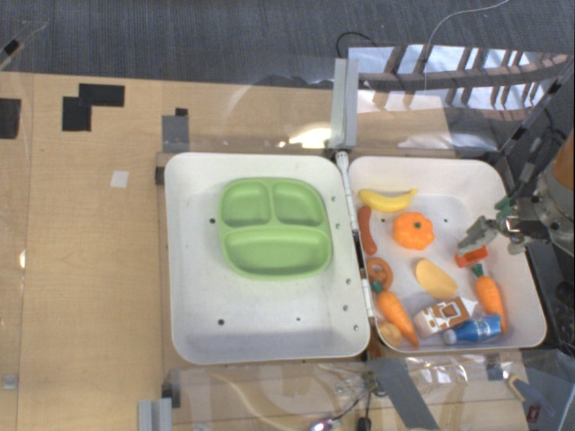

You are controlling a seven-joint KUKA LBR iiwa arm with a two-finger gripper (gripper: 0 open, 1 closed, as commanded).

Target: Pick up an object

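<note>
- We saw the gripper [485, 234] at the right edge of the right bin [449, 176], reaching in from the right; whether it stood wide, narrow or closed on something, we could not tell.
- Just below it lay a small red-orange piece [471, 258], touching or nearly touching the gripper's tip; its shape was too small for us to make out.
- Under that piece lay a carrot [490, 298], its long axis running from upper left to lower right.
- A second carrot [395, 316] lay near the bin's lower left corner, slanting the same way, its green top toward the upper left.
- A banana [387, 199] lay across the top, roughly left to right, with an orange pumpkin [413, 231] below it and a yellow lemon-like piece [436, 278] lower still.
- A red sausage [366, 229] stood lengthwise along the left wall.
- A small carton [444, 316] and a blue bottle [473, 330] lay by the lower wall, the bottle pointing left to right.
- The left bin [198, 312] bore a green divided plate [273, 226].
- Both bins sat on a pale wooden bench [81, 268], with dark carpet [225, 16] beyond.
</note>
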